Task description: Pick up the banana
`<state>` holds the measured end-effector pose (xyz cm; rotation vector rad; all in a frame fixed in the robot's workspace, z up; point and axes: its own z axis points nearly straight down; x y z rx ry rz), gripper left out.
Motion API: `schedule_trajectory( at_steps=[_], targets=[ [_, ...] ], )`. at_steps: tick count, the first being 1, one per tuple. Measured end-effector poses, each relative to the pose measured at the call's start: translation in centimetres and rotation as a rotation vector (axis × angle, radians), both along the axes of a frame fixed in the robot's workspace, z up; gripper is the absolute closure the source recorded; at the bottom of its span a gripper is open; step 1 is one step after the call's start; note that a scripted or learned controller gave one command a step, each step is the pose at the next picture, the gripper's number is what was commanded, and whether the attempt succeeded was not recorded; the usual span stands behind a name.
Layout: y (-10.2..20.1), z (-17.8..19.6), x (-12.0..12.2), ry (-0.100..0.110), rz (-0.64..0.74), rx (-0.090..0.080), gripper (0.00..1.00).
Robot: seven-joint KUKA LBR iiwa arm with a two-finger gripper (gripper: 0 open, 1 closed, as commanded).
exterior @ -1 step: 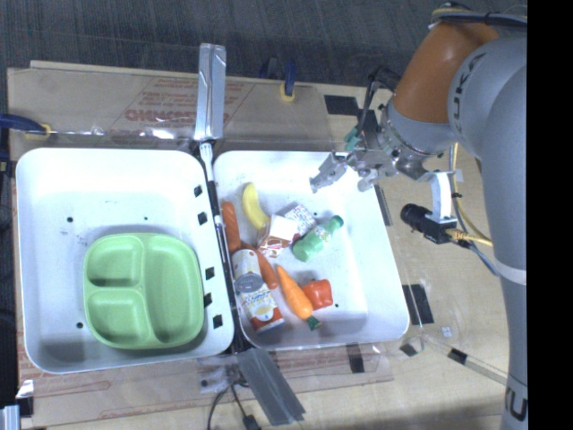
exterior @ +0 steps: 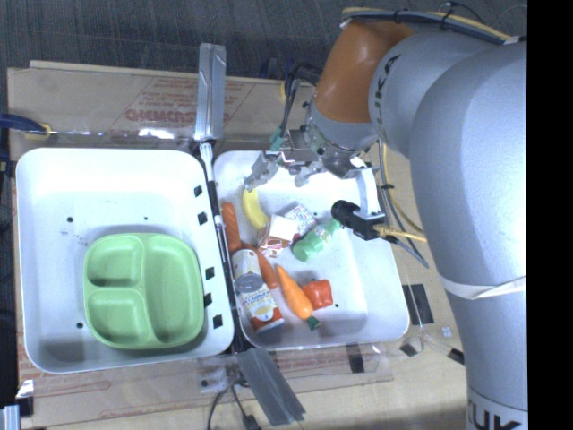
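The yellow banana point(exterior: 254, 209) lies in the right bin point(exterior: 380, 316) near its back left corner, pointing toward the front. My gripper point(exterior: 281, 171) hangs just above and behind it, open, with one finger point(exterior: 259, 170) over the banana's far end and the other to the right. Nothing sits between the fingers. The grey arm with its orange band comes in from the upper right.
Packed around the banana are an orange sausage-like piece point(exterior: 231, 227), a white packet point(exterior: 300, 215), a green bottle point(exterior: 313, 238), a can point(exterior: 243, 267), a carrot point(exterior: 294, 292) and a red pepper point(exterior: 320, 292). A green divided plate point(exterior: 143, 289) lies in the left bin point(exterior: 54, 177).
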<state>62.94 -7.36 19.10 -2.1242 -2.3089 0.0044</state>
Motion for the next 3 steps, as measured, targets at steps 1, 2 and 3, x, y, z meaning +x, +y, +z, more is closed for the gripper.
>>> schedule_trajectory(
  at_steps=[1,2,3],
  targets=[
    [-3.7,-10.0,-0.6,-0.002,0.077,0.0,0.0],
    [-2.5,-10.0,-3.0,0.0,0.318,0.002,0.0],
    [-3.7,-4.9,0.0,-0.004,0.188,-0.001,0.0]
  ],
)
